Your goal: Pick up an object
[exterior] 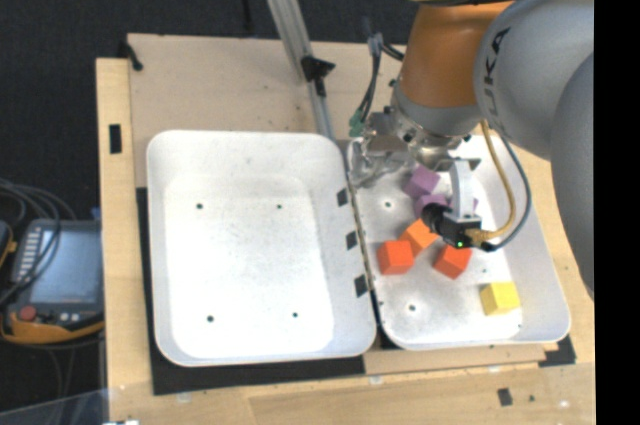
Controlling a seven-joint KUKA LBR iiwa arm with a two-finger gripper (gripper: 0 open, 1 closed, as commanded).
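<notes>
As seen from above at a slant, one pale wooden table carries two shallow white bins side by side. One grey arm with an orange band reaches in from the right and hangs over the far end of the right bin, close to the wall it shares with the left bin. The tool sits under the wrist, above the right bin's far left corner. Whether it is open or closed, and whether it grips anything, cannot be told.

Five small blocks lie in the right bin. Three are orange. The first orange block is near the bin's left wall. The second orange block is just to its right. The paler third orange block is between them and a little farther back. One purple block lies near the tool, to its right. One yellow block lies apart, toward the near right corner.
</notes>
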